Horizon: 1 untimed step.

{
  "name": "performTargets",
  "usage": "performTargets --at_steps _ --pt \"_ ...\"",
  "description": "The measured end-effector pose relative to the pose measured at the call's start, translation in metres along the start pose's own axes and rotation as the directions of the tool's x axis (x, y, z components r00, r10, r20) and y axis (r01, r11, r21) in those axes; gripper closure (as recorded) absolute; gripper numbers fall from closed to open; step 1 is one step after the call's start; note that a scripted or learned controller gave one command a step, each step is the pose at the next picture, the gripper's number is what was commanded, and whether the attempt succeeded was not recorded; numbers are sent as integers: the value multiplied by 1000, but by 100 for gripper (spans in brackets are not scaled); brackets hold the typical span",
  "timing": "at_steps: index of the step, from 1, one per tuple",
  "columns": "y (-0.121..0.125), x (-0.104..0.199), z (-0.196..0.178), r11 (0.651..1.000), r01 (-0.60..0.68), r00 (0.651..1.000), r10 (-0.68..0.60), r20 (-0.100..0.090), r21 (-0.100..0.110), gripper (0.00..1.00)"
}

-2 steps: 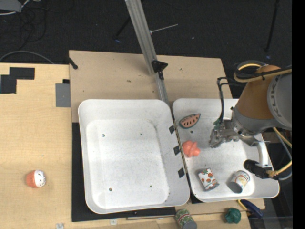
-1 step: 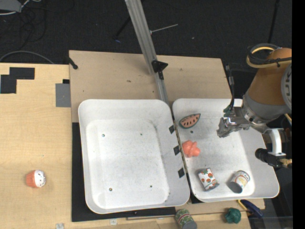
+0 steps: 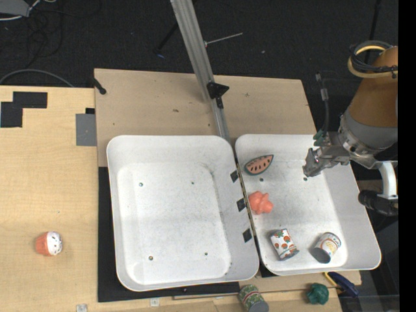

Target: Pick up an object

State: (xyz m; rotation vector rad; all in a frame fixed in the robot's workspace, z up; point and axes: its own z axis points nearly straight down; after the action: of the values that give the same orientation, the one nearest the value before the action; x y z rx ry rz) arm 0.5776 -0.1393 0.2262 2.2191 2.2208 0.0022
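From my remote desk, the gripper (image 3: 312, 164) hovers, finger state unreadable, watermelon slice (image 3: 259, 164) well aside: descending here I risk closing on bare bin (image 3: 351, 203).

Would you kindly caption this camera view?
Grey two-finger gripper above right white bin, near red watermelon-slice toy.

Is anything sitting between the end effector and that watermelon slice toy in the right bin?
Nothing visible. The end effector hangs over the right bin, and bare bin floor lies between it and the watermelon slice to its left.
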Motion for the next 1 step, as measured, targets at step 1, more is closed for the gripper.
performTargets --at_steps 1 --pt "1 -1 -42 1000 0 1000 0 0 0 100"
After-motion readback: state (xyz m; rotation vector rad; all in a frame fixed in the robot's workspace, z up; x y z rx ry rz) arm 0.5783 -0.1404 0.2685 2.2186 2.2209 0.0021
